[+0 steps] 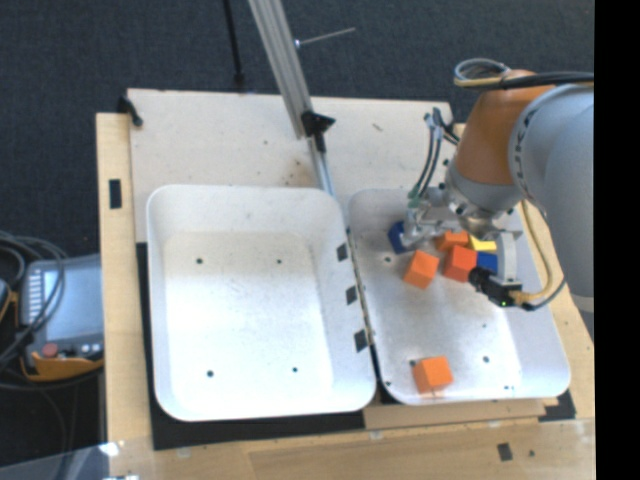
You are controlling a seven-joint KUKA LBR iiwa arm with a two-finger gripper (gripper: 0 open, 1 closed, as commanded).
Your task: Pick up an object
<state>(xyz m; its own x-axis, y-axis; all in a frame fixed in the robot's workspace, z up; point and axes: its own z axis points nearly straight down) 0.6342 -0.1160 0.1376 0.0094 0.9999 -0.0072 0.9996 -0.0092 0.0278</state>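
The arm reaches over the right bin [530, 368] from the right, and my gripper [437, 226] hangs low over a cluster of blocks in the bin's far half. Right under it lie an orange block [421, 269], a darker orange-red block [461, 261], a blue piece [400, 236] to the left, and a yellow and a blue piece [486, 255] to the right. Another orange block [433, 373] sits alone near the bin's front wall. The wrist hides the fingertips.
The left bin [250, 298] stands beside the right one, sharing a middle edge with black clips. A slanted metal pole [285, 58] rises behind the bins. Cables hang off the wrist at the right.
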